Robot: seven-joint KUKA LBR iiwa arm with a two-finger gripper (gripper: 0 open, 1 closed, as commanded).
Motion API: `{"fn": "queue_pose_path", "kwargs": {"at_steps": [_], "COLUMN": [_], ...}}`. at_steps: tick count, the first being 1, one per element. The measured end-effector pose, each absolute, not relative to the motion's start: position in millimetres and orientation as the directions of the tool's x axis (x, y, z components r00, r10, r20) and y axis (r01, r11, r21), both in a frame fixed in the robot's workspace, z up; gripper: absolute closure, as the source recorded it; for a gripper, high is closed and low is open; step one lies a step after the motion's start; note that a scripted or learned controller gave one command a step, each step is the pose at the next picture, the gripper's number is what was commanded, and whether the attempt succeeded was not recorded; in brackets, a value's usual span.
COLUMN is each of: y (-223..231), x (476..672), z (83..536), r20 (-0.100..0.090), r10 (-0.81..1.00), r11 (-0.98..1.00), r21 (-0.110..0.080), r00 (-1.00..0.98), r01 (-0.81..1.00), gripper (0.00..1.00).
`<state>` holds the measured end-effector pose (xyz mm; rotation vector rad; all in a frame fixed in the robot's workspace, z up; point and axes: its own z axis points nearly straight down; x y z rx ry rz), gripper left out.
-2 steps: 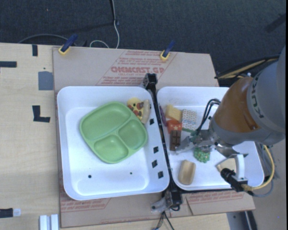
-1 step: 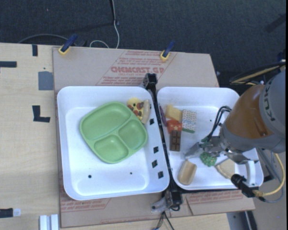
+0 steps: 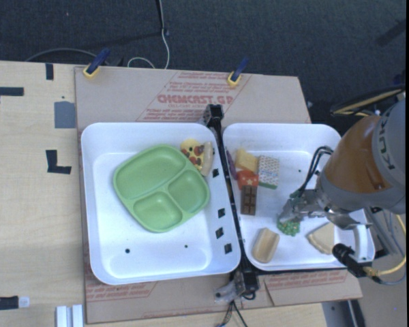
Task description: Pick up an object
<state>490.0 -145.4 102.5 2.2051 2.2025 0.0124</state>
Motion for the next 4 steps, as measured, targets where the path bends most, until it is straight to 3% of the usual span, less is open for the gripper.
{"fn": "queue_pose_path", "kwargs": {"at_steps": [1,2,3,4], "y": [-77,-81,-120,-121], "x": [484.9,483.0,485.9,488.8], "z": [189,184,84,101], "r20": [0.003,0.001,-0.005,-0.009], "r10": [1.0,1.0,1.0,1.0], "r11": [0.009,0.001,-0.002,-0.001], "r21": [0.005,-0.003,0.009,0.019], "r00": [-0.009,-0.001,0.002,0.001], "r01": [1.0,1.0,1.0,1.0], "gripper": [1.0,0.0,0.0,1.0]}}
